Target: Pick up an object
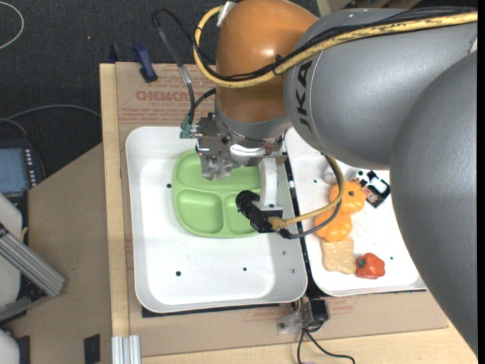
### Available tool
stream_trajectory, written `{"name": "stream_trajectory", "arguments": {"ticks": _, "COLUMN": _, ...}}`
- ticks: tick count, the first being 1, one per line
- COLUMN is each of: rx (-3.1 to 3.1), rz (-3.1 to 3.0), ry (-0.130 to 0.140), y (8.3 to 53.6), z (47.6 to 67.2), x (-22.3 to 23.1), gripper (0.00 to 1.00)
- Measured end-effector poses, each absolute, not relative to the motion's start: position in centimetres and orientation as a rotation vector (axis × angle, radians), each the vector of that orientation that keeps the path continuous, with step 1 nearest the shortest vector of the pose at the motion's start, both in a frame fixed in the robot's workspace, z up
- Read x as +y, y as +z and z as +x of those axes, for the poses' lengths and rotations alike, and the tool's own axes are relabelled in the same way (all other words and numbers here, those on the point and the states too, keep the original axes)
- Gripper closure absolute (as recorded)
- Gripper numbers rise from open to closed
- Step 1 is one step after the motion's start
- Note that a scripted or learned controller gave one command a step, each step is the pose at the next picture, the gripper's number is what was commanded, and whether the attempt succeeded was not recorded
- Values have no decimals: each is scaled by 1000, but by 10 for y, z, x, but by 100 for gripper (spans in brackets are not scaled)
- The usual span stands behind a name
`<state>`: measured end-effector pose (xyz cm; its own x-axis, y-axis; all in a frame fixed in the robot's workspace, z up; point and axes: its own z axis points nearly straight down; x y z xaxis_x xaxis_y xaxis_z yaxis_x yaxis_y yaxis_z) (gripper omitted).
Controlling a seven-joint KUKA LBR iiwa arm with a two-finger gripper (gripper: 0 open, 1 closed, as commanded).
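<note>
One pale green divided tray (206,207) in left bin (151,226), gripper (214,165) above.

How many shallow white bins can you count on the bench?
2: left shallow white bin holding a green divided plastic tray; right shallow white bin beside it, partly hidden by the arm.

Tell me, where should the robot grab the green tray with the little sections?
Probably the green tray's outer rim on the view's left side, coming straight down from above. It lies flat in the left bin, so only a thin raised edge offers a pinch, and that side has bare floor beside it, away from the arm.
</note>
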<state>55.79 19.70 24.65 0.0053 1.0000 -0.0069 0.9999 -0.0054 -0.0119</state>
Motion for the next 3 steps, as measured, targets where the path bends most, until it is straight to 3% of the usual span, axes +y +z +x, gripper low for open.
{"name": "stream_trajectory", "arguments": {"ticks": 1, "rx": -2221, "rz": -2229, "ry": -15, "y": 357, "z": 511, "x": 160, "gripper": 100}}
{"name": "stream_trajectory", "arguments": {"ticks": 2, "rx": -2212, "rz": -2228, "ry": 8, "y": 338, "z": 478, "x": 98, "gripper": 100}}
{"name": "stream_trajectory", "arguments": {"ticks": 3, "rx": -2220, "rz": -2223, "ry": 0, "y": 349, "z": 480, "x": 102, "gripper": 100}}
